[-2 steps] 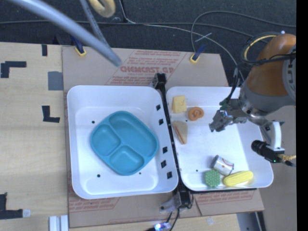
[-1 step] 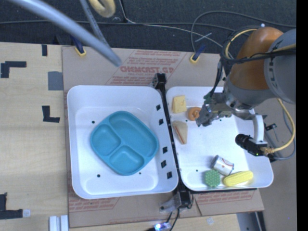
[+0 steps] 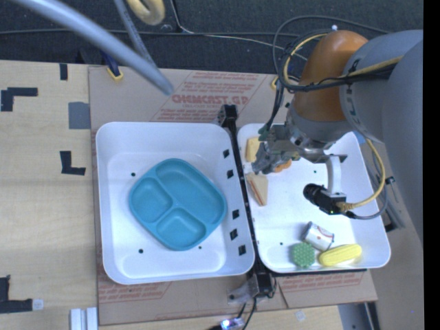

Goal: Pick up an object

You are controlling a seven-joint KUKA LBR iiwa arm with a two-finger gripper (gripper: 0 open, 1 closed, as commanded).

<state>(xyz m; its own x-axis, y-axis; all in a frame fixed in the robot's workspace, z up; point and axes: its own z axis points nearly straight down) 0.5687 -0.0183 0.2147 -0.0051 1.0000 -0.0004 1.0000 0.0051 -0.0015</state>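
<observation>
I'm hanging my claw (image 3: 269,158) low over the far-left corner of the right shallow white bin (image 3: 371,246), w/ the grey arm and its orange band (image 3: 330,60) leaning in from the right. The claw is sitting right by the divider between the two bins. I can't tell whether it's spread or pressed together; wrist and cables are hiding the tips.

Nearest candidate: the tan wedge-shaped piece (image 3: 258,190), lying flat just near of the claw, close to the left wall. A small pale yellow block (image 3: 253,148) is sitting just left of the claw, against that same wall. No sign I'm gripping either one, so I'm judging the pick as not yet made.

Other options in the near part of this bin: a small silver can on its side (image 3: 318,236), a green bumpy round piece (image 3: 302,254), and a yellow corn-shaped toy (image 3: 340,254), all bunched close together. The left bin (image 3: 110,184) is holding a blue plastic divided tray (image 3: 177,203).

To do this step well, I'm thinking: go for the wedge, center over it, approach straight down, and keep clear of the wall so a tip isn't catching the rim. Its low, flat shape probably means tips need to get nearly to the bin floor. The worktop (image 3: 34,184) around is plain wood.
</observation>
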